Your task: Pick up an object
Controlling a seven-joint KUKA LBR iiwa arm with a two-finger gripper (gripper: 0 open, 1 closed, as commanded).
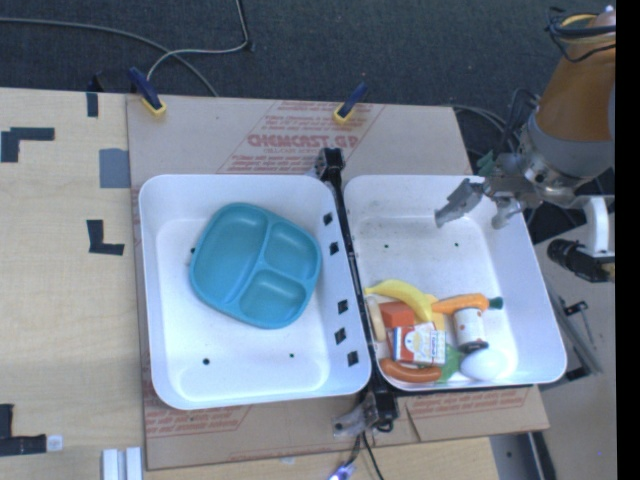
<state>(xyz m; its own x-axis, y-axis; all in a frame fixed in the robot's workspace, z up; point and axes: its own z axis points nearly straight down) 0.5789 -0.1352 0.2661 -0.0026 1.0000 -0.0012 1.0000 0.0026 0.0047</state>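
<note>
Gripper (478,205) poised over the upper right part of the right bin (420,203), fingers spread apart, one grey finger (452,204) angled down and to the left, the other near the bin's right rim. Nothing between them. Hovering above bare white floor, well apart from the objects below.

Right bin: all contents crowded into the lower part, toward the bottom edge. Yellow banana (403,295) curved at the top of the pile, just beside the divider. Orange carrot (463,303) with a green tip lying to the banana's right, roughly level. Red carton (413,339) with a white label in the middle of the cluster, touching the banana above. Small bottle (467,328) with a dark cap just to the right of the carton. White egg-like object (486,362) at the lower right of the pile, close to the bin's corner. Red sausage-shaped item (409,372) along the bottom, under the carton. A bit of green between sausage and white object; too small to identify.

Left bin (165,288): one blue divided plate (256,264), three compartments, lying somewhat left of centre and tilted relative to the bin's edges.

Both bins side by side on a cardboard sheet (280,138), held by two blue and yellow clamps (148,92) at its top edge.

Arm (572,108) reaching in from the right, grey wrist beneath an orange band, bent down toward the right bin.
</note>
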